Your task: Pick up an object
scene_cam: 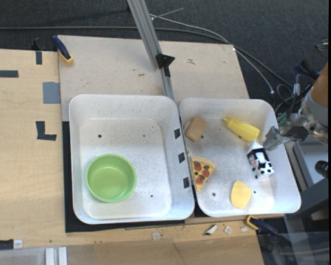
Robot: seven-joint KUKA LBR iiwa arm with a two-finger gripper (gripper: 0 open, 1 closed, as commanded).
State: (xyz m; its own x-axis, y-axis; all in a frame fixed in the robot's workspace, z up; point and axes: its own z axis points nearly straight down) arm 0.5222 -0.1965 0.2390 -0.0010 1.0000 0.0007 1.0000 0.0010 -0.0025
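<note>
Evidently nothing is being held yet: the gripper (271, 137) is hovering at the right bin's (281, 200) right edge, just beside the bottle (260, 162). Whether it is gripping, I cannot tell; lifting is remaining.

I see a lime-green bowl (111, 178) in the speckled white left bin (121, 108). In the white right bin (220, 106): a yellow bottle (241, 128), a tan block (196, 128), a pepperoni-dotted orange pizza slice (201, 171), a pale yellow piece (241, 194) and a black-and-white spotted toy (260, 162).
</note>
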